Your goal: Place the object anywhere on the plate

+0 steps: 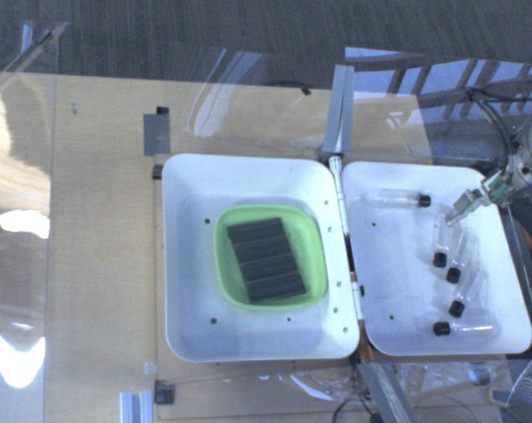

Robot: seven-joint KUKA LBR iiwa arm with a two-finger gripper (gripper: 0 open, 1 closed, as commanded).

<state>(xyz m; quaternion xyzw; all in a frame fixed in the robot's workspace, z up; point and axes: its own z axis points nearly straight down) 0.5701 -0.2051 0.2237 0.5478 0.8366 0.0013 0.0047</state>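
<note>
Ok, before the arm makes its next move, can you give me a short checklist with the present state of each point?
1. Green plate sits in the left bin: ok.
2. Plate has free space: not ok in the middle, where a dark ridged block lies; only the rim area is bare.
3. Objects available: ok, several clear tubes with black caps lie in the right bin, for example one near the back.
4. Gripper is over the right bin, near the tubes: ok.
5. A tube is held in the gripper: cannot tell.
6. Tubes lie apart enough for a clean pick: cannot tell, those at the right side lie close together.
</note>
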